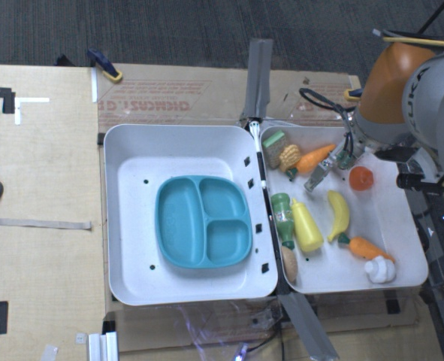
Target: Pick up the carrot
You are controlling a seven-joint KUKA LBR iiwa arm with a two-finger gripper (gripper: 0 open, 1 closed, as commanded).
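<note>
**Entry: carrot, right bin, not yet lifted**

The carrot [315, 158], orange and tapered, is being shown lying beside the corn cob [289, 156]. The gripper [323, 173] is being held just beyond the carrot from the corn; its finger state cannot be told. Risk judged: the corn or the second carrot [363, 247], well away from the corn, is being mistaken for the target.

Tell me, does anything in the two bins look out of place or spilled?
Nothing looks spilled or damaged. The toy foods lie jumbled in the right bin, with two carrots. The teal divided plate sits flat in the left bin.
</note>
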